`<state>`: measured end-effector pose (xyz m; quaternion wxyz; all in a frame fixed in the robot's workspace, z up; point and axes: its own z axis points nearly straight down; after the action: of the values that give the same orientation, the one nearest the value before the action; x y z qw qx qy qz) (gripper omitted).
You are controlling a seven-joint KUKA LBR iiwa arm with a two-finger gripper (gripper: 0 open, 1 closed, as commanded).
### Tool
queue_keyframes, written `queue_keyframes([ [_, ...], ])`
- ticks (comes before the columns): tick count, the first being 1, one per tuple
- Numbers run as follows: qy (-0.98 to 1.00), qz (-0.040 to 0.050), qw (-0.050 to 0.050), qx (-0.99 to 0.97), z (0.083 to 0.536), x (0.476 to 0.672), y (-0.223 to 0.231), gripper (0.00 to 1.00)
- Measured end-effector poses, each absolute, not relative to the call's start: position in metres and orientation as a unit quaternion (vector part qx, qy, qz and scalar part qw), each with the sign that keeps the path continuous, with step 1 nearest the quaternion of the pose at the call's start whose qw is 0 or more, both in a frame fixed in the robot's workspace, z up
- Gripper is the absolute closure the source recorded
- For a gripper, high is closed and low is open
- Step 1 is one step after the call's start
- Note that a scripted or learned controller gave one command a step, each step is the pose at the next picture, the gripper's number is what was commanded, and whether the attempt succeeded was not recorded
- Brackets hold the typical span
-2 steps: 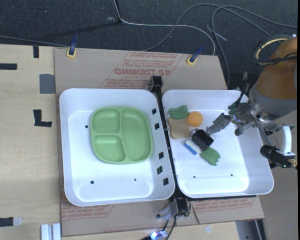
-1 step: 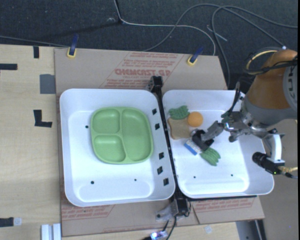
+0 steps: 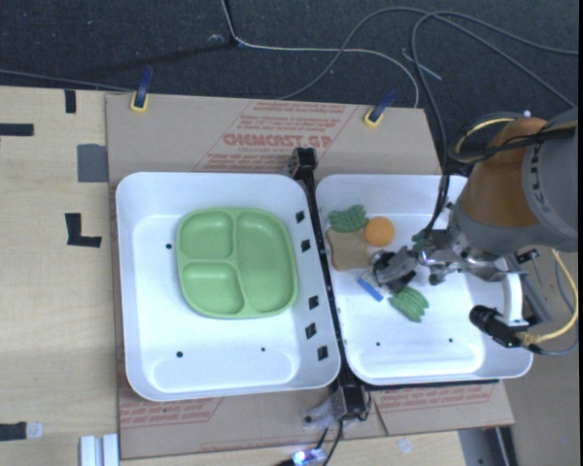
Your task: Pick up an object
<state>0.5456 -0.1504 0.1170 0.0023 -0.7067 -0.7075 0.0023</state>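
The gripper (image 3: 394,268) is seen low in the right bin (image 3: 466,357), among a small cluster of objects near that bin's left wall. Whether anything is held cannot be told, since the tip is dark and blurred against the objects.

Just below the tip a green leafy toy (image 3: 409,304) is lying, with a small blue piece (image 3: 369,288) beside it. A tan block (image 3: 346,249) is placed just to the left, and an orange ball (image 3: 378,230) and a green ridged toy (image 3: 348,218) are found above it. A green divided plate (image 3: 237,262) is held in the left bin (image 3: 146,357).

One object should be singled out, probably the leafy toy. The tip is best centred over it, clear of the blue piece, before closing and a straight lift are attempted.
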Motion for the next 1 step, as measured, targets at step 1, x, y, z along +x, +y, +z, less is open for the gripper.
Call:
queue_keyframes([
  [1, -0.708, -0.0028, -0.001, -0.706, 0.0925, 0.5495, -0.1504, 0.0],
])
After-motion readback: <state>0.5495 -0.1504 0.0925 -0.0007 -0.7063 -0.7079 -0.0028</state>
